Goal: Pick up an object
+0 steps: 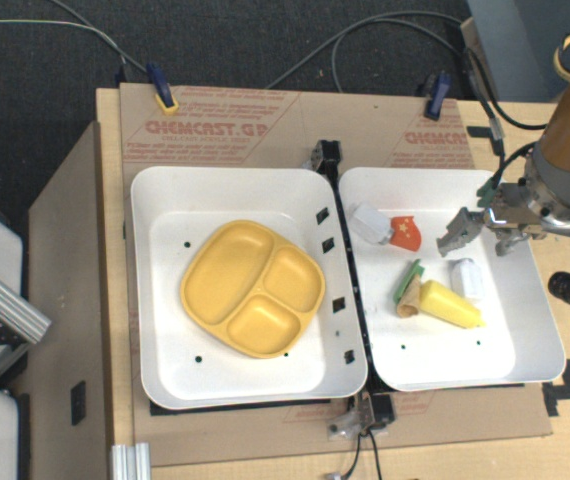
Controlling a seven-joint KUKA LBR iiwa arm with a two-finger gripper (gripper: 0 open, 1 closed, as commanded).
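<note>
the yellow block (pixel 449 304) in the right bin (pixel 525 353) looks light, stiff and smooth, best pinched across its narrow sides by the open, empty gripper (pixel 480 230).

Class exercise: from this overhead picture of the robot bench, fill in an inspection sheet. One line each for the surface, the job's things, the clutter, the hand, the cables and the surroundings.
Surface: brown board printed with red lettering, bearing a left bin and a right bin side by side.
Job's things: in the right bin, a yellow object, a green piece touching it, a red item, a clear wrapper and a white block.
Clutter: yellow divided tray in the left bin.
Hand: hand above the right bin's upper right part, holding nothing visible.
Cables: grey cables run to two blue clamps at the board's far edge.
Surroundings: dark carpet; metal rail at left.
</note>
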